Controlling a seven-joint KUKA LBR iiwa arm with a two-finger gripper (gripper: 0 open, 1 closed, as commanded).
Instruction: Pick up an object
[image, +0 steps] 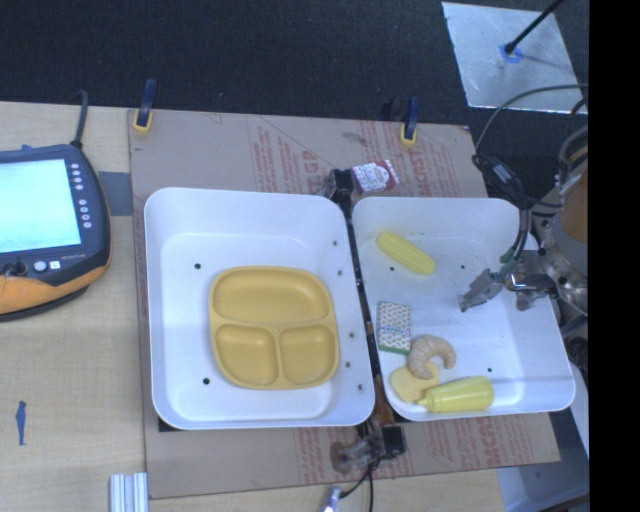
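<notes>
The gripper (478, 292) hangs over the right bin (520, 375), reaching in from the right edge, its grey fingers pointing left and down toward the bin floor; they look to stand slightly apart with nothing between them, so it grips nothing. Up and to the left of the gripper, near the bin's far wall, lies a yellow corn cob (405, 253), set at a slant and well clear of the fingers. Down and to the left of the gripper, against the bin's left wall, sits a small checked packet (393, 326), and just beside that, nearer the gripper, a pale croissant (431, 354). Under the croissant is a flat yellow piece (404, 385), and touching it, straight below the gripper by the bin's near wall, a yellow bottle (459, 395) lying on its side. Farther left, past the seam between the bins, the left bin (170, 260) holds a yellow divided plate (272, 327). Beyond the far-left edge of the cardboard sheet rests a control tablet (45, 225). Up and left of the gripper, outside the bins, lies a small red-and-white packet (372, 177).
</notes>
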